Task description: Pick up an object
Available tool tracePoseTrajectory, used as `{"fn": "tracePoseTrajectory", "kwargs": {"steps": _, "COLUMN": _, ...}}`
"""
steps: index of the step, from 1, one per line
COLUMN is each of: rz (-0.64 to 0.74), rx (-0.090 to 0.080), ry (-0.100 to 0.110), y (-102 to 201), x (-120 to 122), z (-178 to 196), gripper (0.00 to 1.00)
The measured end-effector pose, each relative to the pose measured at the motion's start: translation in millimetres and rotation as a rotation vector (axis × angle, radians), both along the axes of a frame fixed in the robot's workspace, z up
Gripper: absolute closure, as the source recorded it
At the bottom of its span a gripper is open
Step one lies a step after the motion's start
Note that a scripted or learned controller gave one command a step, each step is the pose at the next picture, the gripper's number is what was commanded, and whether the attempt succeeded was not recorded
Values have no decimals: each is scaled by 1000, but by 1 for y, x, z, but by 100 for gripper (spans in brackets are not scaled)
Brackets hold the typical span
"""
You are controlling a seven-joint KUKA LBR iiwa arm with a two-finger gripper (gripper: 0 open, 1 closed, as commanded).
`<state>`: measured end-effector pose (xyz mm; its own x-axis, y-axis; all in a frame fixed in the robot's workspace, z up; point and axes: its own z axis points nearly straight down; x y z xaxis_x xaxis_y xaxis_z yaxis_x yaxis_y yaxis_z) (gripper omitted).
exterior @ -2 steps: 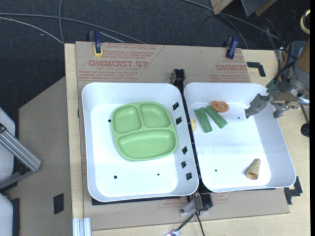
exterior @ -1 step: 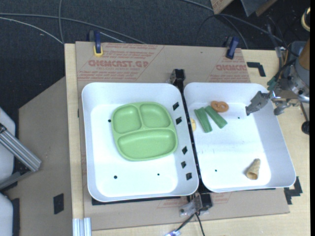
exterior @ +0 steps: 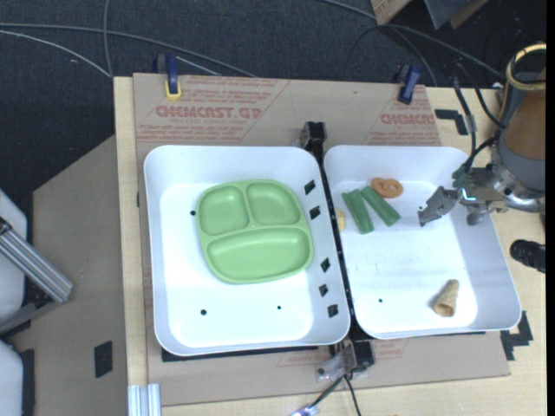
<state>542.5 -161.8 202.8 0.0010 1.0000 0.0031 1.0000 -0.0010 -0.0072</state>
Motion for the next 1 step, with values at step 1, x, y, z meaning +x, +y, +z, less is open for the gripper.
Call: {"fn": "tracePoseTrajectory", "kwargs": {"steps": 1, "rz": 0, "rx": 0, "ry": 0, "y": -1, "x": 1, "z": -63, "gripper": 0}}
